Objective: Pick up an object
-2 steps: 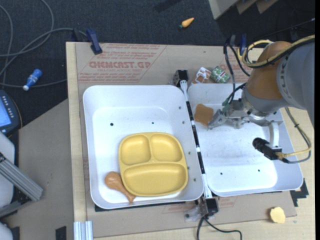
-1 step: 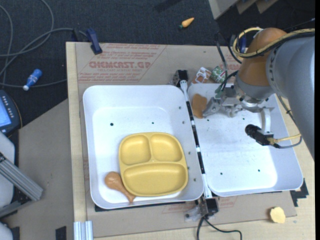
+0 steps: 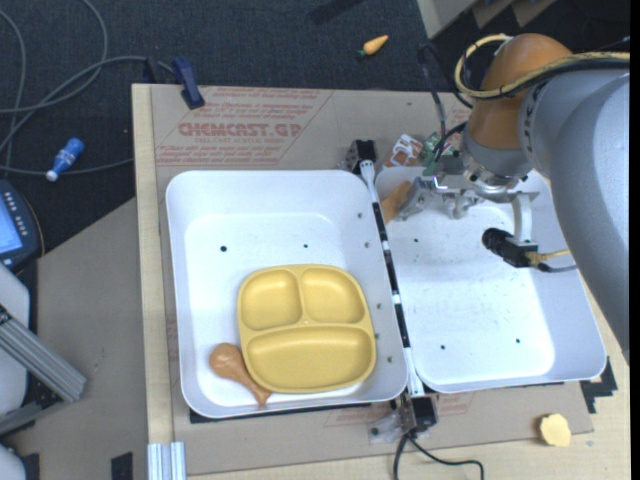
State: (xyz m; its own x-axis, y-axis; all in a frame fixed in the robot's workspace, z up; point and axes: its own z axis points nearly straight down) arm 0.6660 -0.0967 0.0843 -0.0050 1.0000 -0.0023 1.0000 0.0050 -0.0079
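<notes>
Camera view looks down at a slant on a worktop (image 3: 250,133) carrying two shallow white bins side by side. Left bin (image 3: 200,208) holds a yellow divided plate (image 3: 303,326) in its near half, and an orange drumstick-shaped toy (image 3: 236,367) lies just beside the plate's near-left corner, touching or almost touching it. The far half of that bin is bare white floor. Right bin (image 3: 480,318) has a wide bare floor from its middle to its near rim.

At the right bin's far-left corner the end effector (image 3: 452,196) hangs low over the rim, with the grey arm (image 3: 590,168) and its orange band (image 3: 510,88) crowding the far right side. Whether it is spread or closed cannot be told. A small brownish object (image 3: 396,196) sits just left of it, at the divide between the bins. A black fitting (image 3: 508,247) with a cable juts over the right bin's far right part.

Outside the bins, a yellow piece (image 3: 554,429) rests on the worktop's near right corner, a blue clip (image 3: 187,81) grips the far left edge, and a blue bottle (image 3: 67,156) and a small orange item (image 3: 375,44) lie on the dark floor.
</notes>
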